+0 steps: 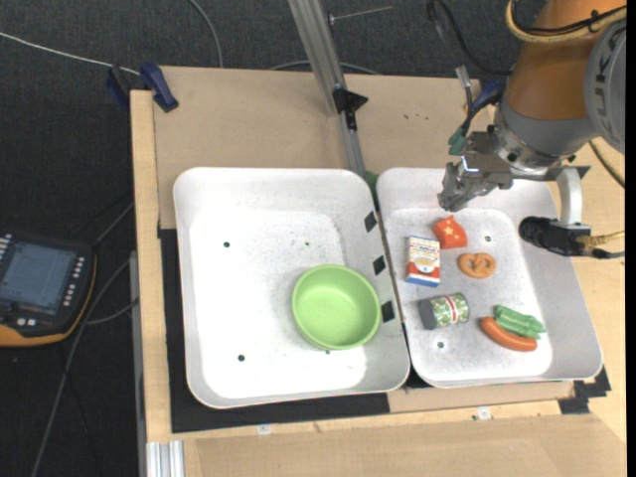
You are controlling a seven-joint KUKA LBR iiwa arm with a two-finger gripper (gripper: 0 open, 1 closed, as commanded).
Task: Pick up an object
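My gripper (453, 199) hangs over the back of the right bin (566, 306), just above and behind a small red-orange piece (451, 233). Nothing shows between its fingers. Below that piece, a white and red carton (423, 260) lies next to a brown pretzel (478, 264). Nearer the front lie a small can with a green label (444, 311), an orange carrot-like piece (508, 335) and a green pod-like piece (520, 320) touching it. A green bowl (336, 307) sits upright in the left bin (209, 266), toward its front right.
The two white bins stand side by side on a tan bench (248, 107). A metal pole (323, 53) rises at the back between them. A handheld controller (40, 286) lies off the bench at far left.
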